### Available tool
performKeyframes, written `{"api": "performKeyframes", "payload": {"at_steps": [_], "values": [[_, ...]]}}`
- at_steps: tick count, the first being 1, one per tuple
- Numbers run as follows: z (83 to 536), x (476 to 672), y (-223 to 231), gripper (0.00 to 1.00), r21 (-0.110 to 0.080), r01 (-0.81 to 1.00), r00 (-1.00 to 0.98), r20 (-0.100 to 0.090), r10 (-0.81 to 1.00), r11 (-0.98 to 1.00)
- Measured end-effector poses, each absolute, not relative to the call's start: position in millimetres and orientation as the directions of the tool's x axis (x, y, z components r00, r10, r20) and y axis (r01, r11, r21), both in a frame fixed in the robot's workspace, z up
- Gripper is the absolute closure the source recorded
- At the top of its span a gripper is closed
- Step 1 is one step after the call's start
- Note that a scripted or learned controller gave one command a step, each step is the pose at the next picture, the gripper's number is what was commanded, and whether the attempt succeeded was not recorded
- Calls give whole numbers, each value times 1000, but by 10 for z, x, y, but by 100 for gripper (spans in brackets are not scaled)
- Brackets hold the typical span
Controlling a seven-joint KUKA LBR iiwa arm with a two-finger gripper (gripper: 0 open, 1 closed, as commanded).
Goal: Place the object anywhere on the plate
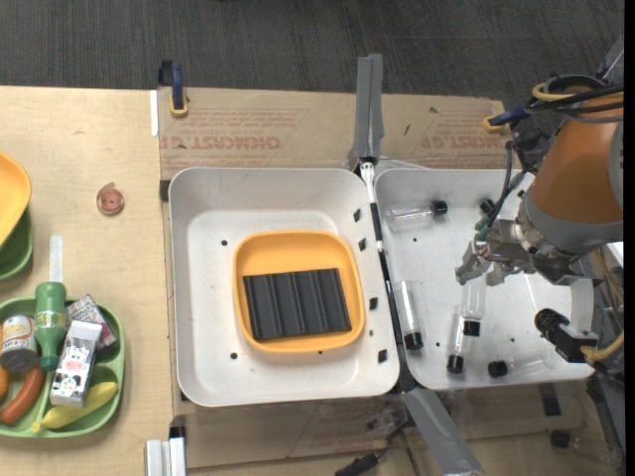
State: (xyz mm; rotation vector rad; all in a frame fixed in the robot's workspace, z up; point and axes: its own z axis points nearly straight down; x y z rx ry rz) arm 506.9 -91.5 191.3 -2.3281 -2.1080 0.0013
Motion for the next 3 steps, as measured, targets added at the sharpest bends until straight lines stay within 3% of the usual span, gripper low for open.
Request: {"api": "performKeyframes", "payload": {"at_steps": [1, 2, 3], "values": [[2066, 5815, -921, 100, -2, 994, -114, -2, 994, 114], [1903, 6053, -750, 100, -2, 963, -271, -1, 963, 271], [2002, 6120, -580, 100, -1, 922, -387, -2, 922, 387]]}}
